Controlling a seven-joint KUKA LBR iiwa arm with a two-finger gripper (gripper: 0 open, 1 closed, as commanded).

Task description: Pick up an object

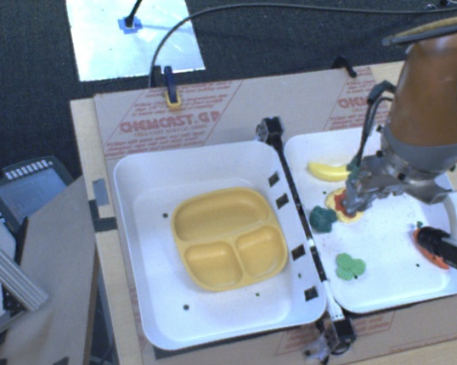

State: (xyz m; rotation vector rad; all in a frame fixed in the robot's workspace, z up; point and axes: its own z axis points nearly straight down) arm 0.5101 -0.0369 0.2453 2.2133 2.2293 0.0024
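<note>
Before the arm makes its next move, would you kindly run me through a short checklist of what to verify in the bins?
1. Gripper positioned over a target: ok, it sits low at the red and yellow item in the right bin.
2. Item seen between the jaws: cannot tell.
3. Banana apart from the target: ok.
4. Dark green piece clear of the gripper: not ok, it lies close beside.
5. Yellow tray flat in the left bin: ok.
</note>
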